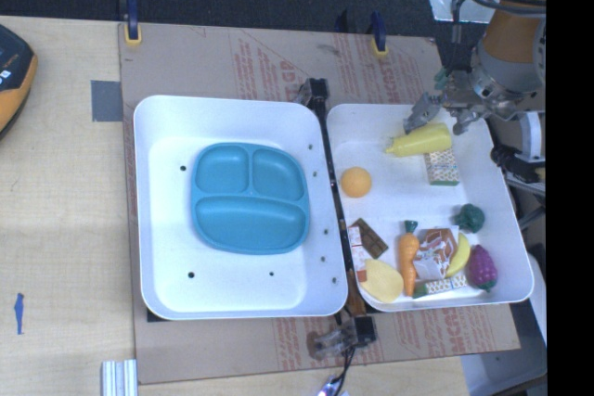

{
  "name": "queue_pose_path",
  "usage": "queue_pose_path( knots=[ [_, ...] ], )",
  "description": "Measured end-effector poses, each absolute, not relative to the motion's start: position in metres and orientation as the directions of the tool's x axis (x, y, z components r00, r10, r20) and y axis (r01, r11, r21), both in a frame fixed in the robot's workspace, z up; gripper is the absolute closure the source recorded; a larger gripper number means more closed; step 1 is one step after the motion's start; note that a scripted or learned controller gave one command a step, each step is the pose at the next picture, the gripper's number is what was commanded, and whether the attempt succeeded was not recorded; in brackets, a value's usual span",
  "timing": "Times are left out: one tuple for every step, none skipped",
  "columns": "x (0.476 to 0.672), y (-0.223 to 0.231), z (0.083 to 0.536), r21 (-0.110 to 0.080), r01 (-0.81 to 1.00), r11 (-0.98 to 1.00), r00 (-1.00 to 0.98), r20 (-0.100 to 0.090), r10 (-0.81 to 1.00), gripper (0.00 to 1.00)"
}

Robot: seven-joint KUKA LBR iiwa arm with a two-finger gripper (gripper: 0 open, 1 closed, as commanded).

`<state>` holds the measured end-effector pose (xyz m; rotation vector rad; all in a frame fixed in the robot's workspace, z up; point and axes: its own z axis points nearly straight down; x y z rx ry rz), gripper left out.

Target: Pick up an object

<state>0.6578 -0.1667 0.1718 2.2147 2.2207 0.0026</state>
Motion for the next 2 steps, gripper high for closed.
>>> queue_pose_path(
  knots=[
    [0.653,-0.209,0.106,-0.014,1.0,0.002,-0.002,0.002,1.0,0.0],
    [0.655,-0.166,0.1,-0.013,1.0,0.007,-0.007,-0.005,1.0,0.0]
  ],
)
